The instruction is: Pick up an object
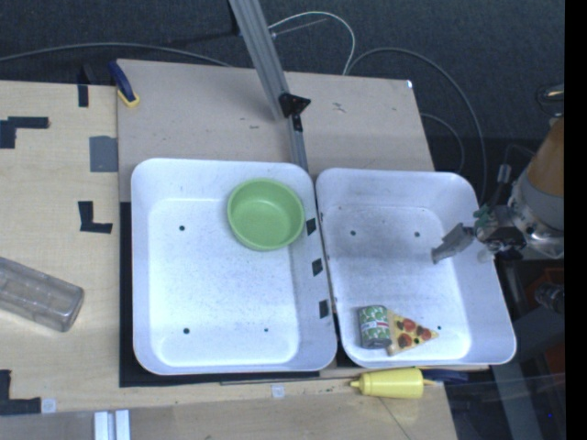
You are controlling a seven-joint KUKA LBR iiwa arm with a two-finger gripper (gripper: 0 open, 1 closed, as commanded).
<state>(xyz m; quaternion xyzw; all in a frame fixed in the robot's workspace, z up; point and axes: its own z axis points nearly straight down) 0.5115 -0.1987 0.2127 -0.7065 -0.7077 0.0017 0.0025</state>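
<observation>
Pizza slice (413, 332) is laid near right bin's (477, 200) front edge, long axis left-right, tip pointing right, touching can (372, 326). Gripper (452, 243) is seen at right edge; jaw state cannot be told.

readable text: none in the camera view
small can (373, 326): green label with pale markings, too small and blurred to read
pizza slice toy (409, 332): printed topping dots, no lettering
yellow bottle (396, 383): plain surface, no label legible
green bowl (265, 214): unmarked
left bin (156, 246): dark specks and holes, no print
right bin (459, 200): dark specks, no print
black tape marks (92, 218): L and bar shapes on the wooden bench, not characters
clear plastic container (37, 293): no markings resolvable
</observation>
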